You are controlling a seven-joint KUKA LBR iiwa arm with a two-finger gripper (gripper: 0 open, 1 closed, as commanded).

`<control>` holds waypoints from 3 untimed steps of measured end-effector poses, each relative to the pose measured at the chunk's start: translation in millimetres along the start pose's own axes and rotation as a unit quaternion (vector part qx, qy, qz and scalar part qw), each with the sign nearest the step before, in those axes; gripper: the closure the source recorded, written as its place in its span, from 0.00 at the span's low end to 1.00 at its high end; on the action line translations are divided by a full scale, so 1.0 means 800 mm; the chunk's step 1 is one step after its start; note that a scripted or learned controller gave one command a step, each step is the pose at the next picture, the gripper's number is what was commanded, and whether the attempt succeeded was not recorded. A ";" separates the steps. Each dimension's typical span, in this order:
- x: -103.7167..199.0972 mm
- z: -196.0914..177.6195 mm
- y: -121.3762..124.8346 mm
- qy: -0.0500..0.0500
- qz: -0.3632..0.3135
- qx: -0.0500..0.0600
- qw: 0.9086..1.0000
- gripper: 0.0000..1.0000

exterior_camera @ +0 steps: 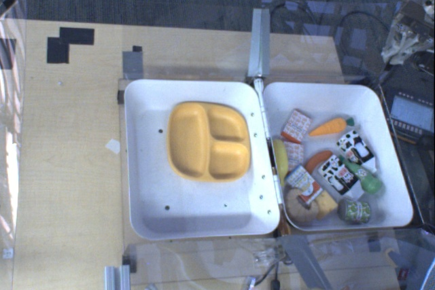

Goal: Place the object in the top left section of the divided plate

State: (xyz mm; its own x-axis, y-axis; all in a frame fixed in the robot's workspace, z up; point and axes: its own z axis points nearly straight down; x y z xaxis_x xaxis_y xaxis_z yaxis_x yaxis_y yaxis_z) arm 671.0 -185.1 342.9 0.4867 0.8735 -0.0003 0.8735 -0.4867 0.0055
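Observation:
A yellow divided plate (207, 140) lies in the left white bin (146, 207). It has one long section on its left and two smaller sections on its right, and all three hold nothing. The right white bin (380, 105) holds the loose toy food: an orange carrot (332, 126), a yellow banana (280, 158) along the left wall, a pink-and-white box (296, 124), two cow-patterned cartons (355, 147) (338, 174), a green piece (370, 182) and a round tin (355, 211).
A metal divider (258, 44) runs up from between the two bins. Cables and equipment (408, 30) sit at the top right beyond the right bin. The wooden bench (68, 146) stretches bare to the left of the bins.

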 end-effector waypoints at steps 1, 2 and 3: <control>-0.009 -0.052 0.001 -0.001 0.221 0.001 0.975 1.00; -0.027 -0.074 0.002 -0.001 0.180 0.001 0.984 1.00; -0.021 -0.081 0.004 -0.001 0.184 0.001 0.983 1.00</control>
State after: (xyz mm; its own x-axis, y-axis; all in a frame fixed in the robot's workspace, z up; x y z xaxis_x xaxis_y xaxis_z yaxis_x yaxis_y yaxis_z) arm 665.1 -201.0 407.4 0.7692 0.6390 -0.0014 0.6390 -0.7692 0.0031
